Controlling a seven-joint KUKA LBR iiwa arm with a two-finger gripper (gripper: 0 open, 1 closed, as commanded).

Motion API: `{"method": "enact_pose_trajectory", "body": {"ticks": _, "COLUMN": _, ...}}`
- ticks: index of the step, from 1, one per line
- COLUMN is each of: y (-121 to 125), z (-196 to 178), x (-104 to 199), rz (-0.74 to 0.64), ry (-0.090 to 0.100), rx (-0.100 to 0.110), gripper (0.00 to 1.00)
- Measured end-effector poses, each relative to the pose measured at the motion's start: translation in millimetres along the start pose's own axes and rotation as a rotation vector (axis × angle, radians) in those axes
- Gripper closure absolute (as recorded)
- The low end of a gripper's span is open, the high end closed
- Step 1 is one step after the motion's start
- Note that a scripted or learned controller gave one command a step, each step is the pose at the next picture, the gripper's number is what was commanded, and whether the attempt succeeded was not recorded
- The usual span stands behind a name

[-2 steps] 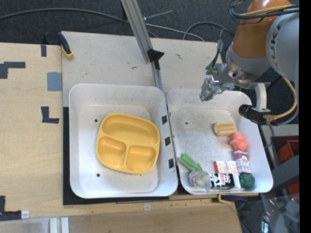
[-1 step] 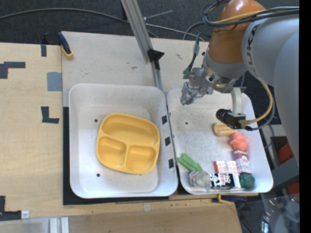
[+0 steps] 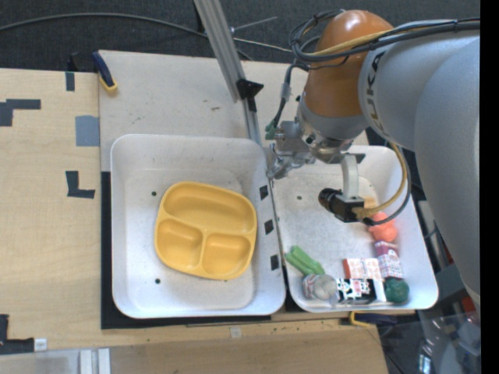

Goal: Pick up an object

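The grey arm (image 3: pixel 425 76) comes in from the right edge and fills the upper right of the frame. Its orange band (image 3: pixel 347 37) sits just above the wrist, and the wrist points down and to the left. The gripper (image 3: pixel 277 167) hangs low over the upper end of the ridge where the two bins meet, just right of centre. It is small and partly in shadow, so I cannot tell whether it is open or closed, and nothing can be seen in its grasp.

The things to pick lie well apart from it. A yellow divided plate (image 3: pixel 207 231) rests flat in the middle of the left bin (image 3: pixel 132 209). Along the lower edge of the right bin (image 3: pixel 308 209) lie a green piece (image 3: pixel 300 259), a small pale round thing (image 3: pixel 318 287), a black-and-white packet (image 3: pixel 355 290), a red-and-white box (image 3: pixel 362 269) and a green ball (image 3: pixel 398 290). An orange-pink item (image 3: pixel 382 231), perhaps a toy, lies higher up by the right wall.

Both bins sit on a white board (image 3: pixel 171 100). A wooden bench top (image 3: pixel 47 170) with grey and dark tape marks spreads to the left. A metal pole (image 3: pixel 222 45) slants down from the top centre. Dark carpet (image 3: pixel 93 6) crosses the top of the frame, and a blue-and-yellow clamp (image 3: pixel 105 72) sits at the board's upper left corner.
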State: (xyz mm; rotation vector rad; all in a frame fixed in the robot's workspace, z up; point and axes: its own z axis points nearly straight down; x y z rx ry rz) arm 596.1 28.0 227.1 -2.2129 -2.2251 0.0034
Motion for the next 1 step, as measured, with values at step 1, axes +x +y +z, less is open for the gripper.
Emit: {"method": "enact_pose_trajectory", "body": {"ticks": 1, "y": -10.4, "z": -10.0, "x": 49.6, "rz": -0.002, "ry": 0.001, "rx": -0.003, "gripper": 1.00}}
